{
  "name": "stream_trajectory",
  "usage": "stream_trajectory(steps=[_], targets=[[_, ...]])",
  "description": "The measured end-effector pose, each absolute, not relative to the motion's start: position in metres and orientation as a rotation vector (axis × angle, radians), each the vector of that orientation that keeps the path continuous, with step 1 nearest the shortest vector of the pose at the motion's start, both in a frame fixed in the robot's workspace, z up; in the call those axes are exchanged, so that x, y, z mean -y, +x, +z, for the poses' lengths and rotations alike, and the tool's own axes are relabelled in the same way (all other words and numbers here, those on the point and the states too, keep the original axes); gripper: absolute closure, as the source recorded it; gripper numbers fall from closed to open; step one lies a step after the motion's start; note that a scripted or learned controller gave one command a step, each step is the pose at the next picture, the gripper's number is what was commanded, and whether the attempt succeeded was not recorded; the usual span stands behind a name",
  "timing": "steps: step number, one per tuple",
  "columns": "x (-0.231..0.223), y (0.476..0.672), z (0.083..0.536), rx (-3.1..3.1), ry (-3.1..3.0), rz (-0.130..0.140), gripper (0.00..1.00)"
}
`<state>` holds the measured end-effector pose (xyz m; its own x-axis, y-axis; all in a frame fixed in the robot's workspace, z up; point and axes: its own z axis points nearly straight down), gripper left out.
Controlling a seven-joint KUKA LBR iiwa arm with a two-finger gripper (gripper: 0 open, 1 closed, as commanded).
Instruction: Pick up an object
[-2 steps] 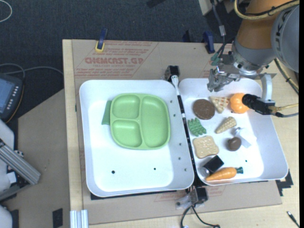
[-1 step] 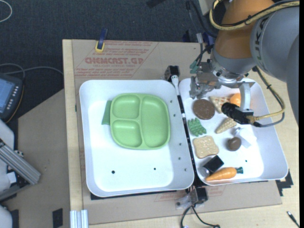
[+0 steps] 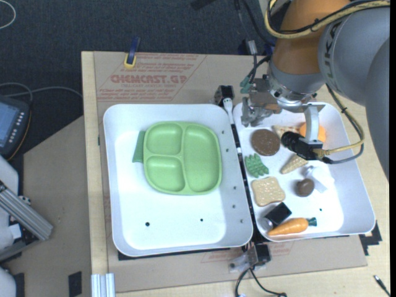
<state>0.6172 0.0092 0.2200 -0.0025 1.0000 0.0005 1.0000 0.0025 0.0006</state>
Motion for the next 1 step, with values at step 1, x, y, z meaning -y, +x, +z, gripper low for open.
stream_trajectory(steps=[1], targets=[[0.0016, 0.615, 0.2176, -2.221, 2.223, -0.002, 1.0]])
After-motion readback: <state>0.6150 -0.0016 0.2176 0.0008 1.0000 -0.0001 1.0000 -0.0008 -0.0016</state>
